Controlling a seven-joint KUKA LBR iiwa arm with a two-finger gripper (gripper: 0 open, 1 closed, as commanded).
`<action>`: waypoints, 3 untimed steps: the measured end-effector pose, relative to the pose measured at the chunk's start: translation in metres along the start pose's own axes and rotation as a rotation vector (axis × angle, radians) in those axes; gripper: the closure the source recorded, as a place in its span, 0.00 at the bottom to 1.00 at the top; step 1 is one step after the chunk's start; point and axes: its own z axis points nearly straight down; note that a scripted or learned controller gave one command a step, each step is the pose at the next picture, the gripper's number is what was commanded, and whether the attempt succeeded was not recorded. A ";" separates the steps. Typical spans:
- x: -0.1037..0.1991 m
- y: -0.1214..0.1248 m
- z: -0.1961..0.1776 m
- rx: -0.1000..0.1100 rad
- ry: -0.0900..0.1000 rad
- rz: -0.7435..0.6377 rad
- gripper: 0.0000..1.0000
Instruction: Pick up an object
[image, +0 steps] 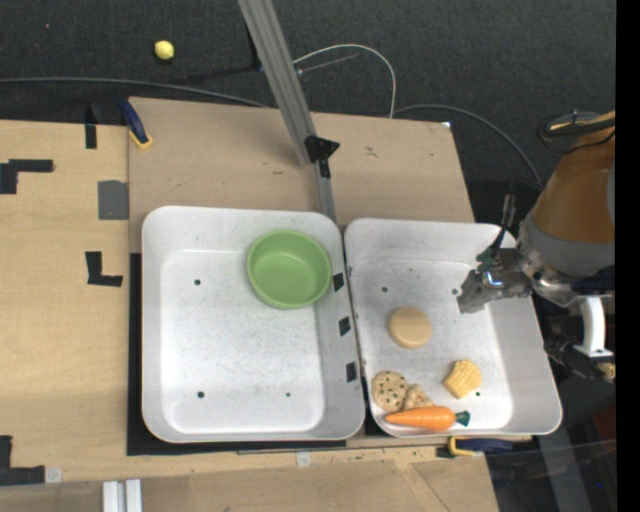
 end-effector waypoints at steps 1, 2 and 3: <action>0.000 0.000 -0.009 0.005 0.001 0.001 1.00; 0.052 0.017 -0.010 0.006 0.003 -0.005 1.00; 0.101 0.018 -0.001 0.008 0.003 -0.004 1.00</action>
